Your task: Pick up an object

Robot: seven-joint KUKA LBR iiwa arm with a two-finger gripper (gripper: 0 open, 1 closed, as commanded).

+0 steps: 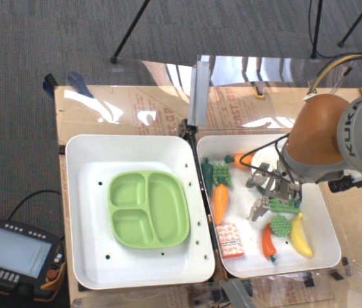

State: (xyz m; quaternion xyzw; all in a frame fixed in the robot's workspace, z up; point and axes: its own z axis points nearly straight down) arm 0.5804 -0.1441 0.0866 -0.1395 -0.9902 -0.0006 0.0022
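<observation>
My gripper (262, 197): over the right bin (325, 236), fingers spread wide, nothing between them.
Objects to pick: carrot (220, 204) at the left, box (231, 240) near it, banana (300, 236) and green ball (280, 225) at the near right (all lying free).
Left bin (85, 172): green tray (149, 208).

Right bin (332, 246) crowded: carrot (220, 204) and box (231, 240) along left wall, banana (301, 235), green ball (280, 225) and small orange pepper (267, 241) near front right. Open floor between carrot and tool (262, 197). Left bin (88, 165) occupied centrally by green tray (149, 208); bare margin all around.
</observation>
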